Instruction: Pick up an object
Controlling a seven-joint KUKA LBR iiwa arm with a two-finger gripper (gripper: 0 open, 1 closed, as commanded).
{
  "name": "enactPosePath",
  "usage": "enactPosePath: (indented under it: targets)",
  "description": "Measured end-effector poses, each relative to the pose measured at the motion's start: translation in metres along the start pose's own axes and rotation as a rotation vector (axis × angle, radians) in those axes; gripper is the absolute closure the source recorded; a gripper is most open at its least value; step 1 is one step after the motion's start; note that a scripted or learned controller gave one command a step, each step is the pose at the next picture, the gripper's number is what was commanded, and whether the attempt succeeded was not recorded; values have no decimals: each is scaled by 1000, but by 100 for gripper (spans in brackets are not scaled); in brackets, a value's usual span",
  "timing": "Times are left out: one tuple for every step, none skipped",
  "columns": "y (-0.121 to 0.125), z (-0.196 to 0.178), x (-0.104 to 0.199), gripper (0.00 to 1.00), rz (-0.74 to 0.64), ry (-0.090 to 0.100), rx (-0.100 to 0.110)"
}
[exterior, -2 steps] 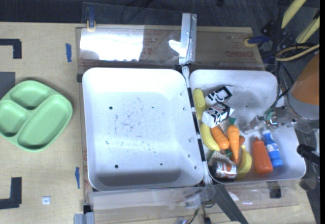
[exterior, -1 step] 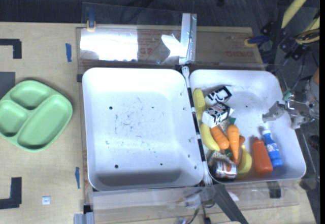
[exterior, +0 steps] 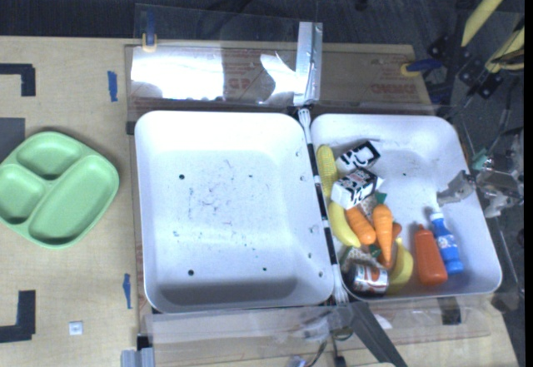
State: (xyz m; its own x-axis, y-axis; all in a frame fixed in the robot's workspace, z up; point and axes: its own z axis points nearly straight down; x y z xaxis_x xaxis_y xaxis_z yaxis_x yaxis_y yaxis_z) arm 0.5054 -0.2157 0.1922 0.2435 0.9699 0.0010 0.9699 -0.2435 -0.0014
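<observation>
The right bin (exterior: 400, 145) holds a heap along its left wall: a banana (exterior: 338, 220), two carrots (exterior: 372, 226), black-and-white cubes (exterior: 358, 170) and a can (exterior: 367, 275). Toward its right lie an orange bottle (exterior: 430, 257) and a blue one (exterior: 445, 242). The gripper (exterior: 466, 186) hangs at the bin's right rim; its state is unclear.
</observation>
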Motion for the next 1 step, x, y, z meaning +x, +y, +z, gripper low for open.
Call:
enactPosePath:
  targets:
    - [14,-34,1,0,26,-2,-3]
